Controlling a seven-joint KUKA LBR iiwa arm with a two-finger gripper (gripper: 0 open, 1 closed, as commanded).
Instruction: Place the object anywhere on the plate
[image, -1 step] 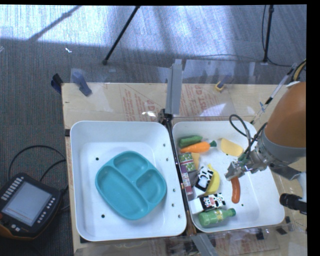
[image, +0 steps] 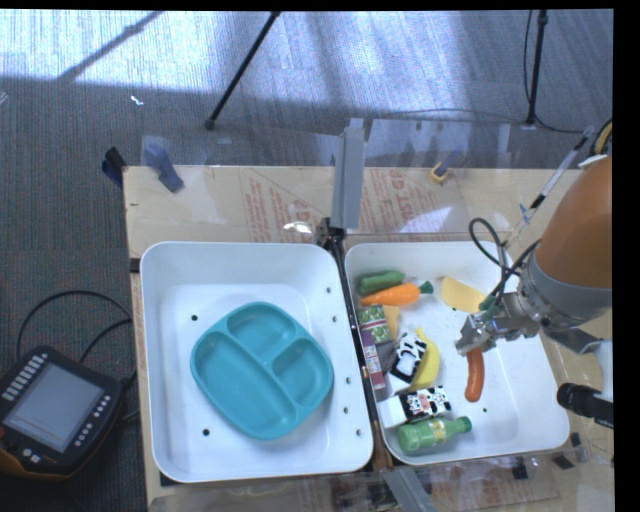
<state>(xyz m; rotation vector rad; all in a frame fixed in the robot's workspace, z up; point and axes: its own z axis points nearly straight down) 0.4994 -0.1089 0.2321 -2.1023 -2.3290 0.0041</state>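
- metal two-finger claw (image: 474, 344) low over the right white bin (image: 540, 420), closed on top end of the red-orange toy sausage (image: 474, 376), which hangs upright under it
- yellow banana (image: 428, 366), cow-print cartons, green bottle (image: 432, 434) just left
- teal three-compartment plastic plate (image: 262, 369) in the left white bin (image: 165, 400), well apart

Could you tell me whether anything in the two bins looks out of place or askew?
Nothing looks spilled or damaged. The toy food lies jumbled in the right bin, the sausage just below the pincer; the teal plate sits slightly askew.
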